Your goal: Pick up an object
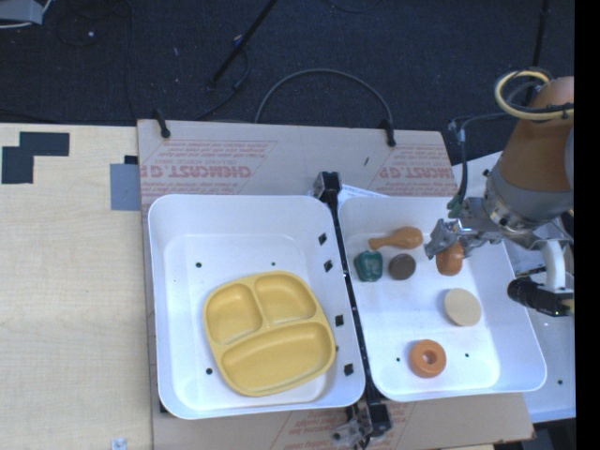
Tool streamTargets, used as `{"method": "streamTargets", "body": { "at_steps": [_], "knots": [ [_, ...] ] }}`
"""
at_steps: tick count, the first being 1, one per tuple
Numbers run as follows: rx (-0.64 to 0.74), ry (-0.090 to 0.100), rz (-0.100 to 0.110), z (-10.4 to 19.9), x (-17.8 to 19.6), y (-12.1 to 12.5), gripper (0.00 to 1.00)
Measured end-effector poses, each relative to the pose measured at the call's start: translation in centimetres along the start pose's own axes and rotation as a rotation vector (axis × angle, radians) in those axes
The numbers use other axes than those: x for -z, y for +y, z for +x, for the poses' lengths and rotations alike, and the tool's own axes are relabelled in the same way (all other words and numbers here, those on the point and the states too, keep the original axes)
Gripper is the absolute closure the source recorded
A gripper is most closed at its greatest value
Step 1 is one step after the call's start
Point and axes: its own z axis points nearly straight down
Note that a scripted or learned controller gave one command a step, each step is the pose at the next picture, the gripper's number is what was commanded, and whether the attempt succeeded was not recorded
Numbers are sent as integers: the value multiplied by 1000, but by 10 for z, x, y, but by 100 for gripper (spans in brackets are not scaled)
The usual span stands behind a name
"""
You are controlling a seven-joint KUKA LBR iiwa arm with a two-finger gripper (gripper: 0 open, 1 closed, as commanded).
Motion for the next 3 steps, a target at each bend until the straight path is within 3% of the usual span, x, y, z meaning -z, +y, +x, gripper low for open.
{"method": "streamTargets", "body": {
  "at_steps": [1, 3],
  "knots": [
    [1, 0, 0, -1, 49, 1, 100],
    [2, 2, 7, 96, 55, -2, 100]
  ]
}}
